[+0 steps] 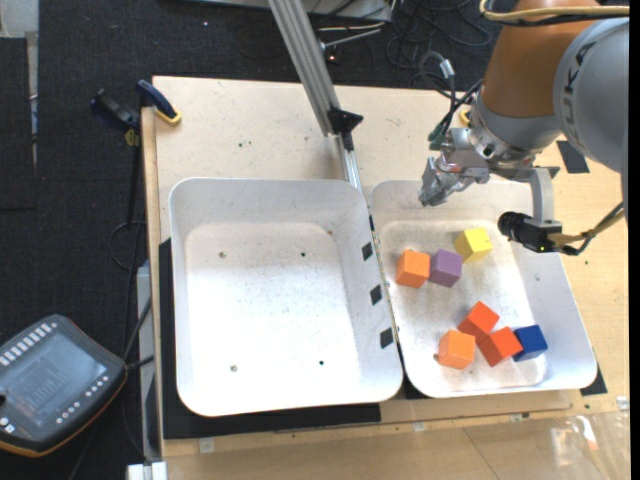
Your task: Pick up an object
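Nearest the surface's front edge, the right-hand bin [560, 313] holds a cluster of four cubes toward its front right corner: an orange cube [457, 349] at the front, a red-orange cube [499, 345] just beside it, a blue cube [530, 341] touching that one on its right, and a second red-orange cube [480, 318] just behind them. Farther back in the same bin, an orange block [412, 267] and a purple cube [445, 267] sit touching side by side near the bin's left wall, and a yellow cube [473, 242] lies just behind and to the right of the purple one. The left-hand bin [195, 298] lies alongside, its right wall overlapping the right-hand bin's left rim. Over the far rim of the right-hand bin hangs the claw [433, 194], pointing down and apart from every cube, the yellow cube being the closest; nothing is seen between its fingers, and how far they stand apart cannot be told. Above it rise the grey wrist and the orange band of the arm [545, 58], entering from the surface's right side. A slanted metal rail [305, 53] crosses the far edge of the surface and meets the bins where they join.
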You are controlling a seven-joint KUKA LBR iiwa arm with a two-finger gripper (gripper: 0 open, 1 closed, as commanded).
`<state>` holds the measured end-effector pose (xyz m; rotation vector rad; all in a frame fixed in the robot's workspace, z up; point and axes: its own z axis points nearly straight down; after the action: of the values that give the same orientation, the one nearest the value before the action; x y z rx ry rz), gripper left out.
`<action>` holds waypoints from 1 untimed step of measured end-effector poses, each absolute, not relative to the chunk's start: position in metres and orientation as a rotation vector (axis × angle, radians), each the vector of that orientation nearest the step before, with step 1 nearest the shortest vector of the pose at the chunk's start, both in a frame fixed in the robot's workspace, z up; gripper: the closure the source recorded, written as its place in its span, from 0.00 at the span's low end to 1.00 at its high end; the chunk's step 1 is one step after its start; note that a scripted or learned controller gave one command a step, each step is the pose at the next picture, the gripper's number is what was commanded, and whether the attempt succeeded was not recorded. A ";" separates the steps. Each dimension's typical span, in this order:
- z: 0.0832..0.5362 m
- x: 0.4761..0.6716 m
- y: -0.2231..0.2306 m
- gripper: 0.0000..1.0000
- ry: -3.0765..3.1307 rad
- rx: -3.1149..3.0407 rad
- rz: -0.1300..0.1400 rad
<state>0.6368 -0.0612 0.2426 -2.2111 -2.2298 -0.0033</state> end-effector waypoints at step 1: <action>0.235 0.628 -0.017 1.00 -2.228 -2.211 0.001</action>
<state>0.6276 -0.0166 0.2345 -2.2115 -2.2276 0.0010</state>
